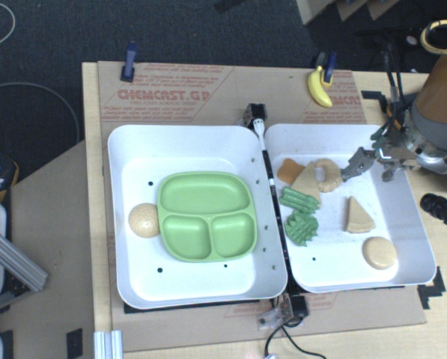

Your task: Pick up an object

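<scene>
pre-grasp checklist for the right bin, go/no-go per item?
1. Targets present in right bin: ok. Wedge, round piece and green pieces lie there.
2. Hand over right bin: ok, above its upper part.
3. Hand free of objects: ok, nothing seen between the fingers.
4. Finger opening: cannot tell.
5. Isolated target: ok. The wedge lies apart from its neighbours.
6. Clutter near hand: not ok. The tan pieces overlap.
</scene>
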